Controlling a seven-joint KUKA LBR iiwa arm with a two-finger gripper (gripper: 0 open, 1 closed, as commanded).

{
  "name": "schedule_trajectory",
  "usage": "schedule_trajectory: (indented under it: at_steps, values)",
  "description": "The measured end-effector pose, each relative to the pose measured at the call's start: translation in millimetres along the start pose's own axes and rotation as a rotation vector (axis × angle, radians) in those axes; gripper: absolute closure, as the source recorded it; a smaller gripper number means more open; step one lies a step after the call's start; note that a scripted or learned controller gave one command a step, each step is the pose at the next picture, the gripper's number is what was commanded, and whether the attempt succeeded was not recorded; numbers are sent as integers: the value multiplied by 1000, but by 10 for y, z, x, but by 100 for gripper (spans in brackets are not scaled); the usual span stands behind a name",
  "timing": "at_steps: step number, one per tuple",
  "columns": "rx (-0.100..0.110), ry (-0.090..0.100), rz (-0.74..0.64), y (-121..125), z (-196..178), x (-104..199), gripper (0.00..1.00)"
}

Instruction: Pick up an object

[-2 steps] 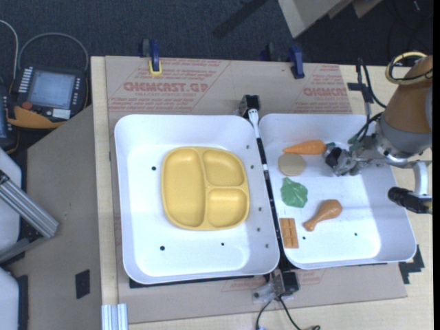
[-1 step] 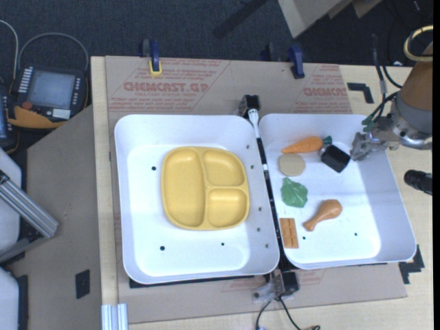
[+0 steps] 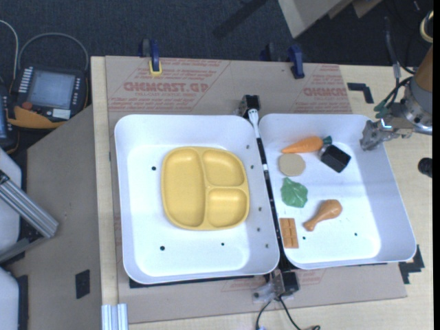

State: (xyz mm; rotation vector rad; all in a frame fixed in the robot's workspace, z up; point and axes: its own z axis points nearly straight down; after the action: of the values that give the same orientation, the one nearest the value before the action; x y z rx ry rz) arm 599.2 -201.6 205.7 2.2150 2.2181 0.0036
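The gripper (image 3: 375, 135) sits at the far right rim of the right bin (image 3: 385, 205), and the view does not let me tell whether it is released or clenched; nothing shows between its tips. Nearest to it, just to its left inside the bin, lies a small black block (image 3: 335, 158), apart from the gripper. Touching that block's far corner is a toy carrot (image 3: 303, 145), its green top beside the block. Further left and lower lies a round tan disc (image 3: 291, 164), with a green leafy piece (image 3: 295, 193) below it. A toy chicken drumstick (image 3: 323, 214) lies lower still, well apart from the gripper. An orange cracker-like strip (image 3: 289, 232) rests by the bin's left wall. Farthest off, in the left bin (image 3: 137, 253), sits a yellow divided plate (image 3: 205, 188).
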Motion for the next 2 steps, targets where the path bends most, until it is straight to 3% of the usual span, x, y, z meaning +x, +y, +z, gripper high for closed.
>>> schedule_trajectory:
  at_steps: [2]
  values:
    - [10,5,-3,-245,-36,1006,100]
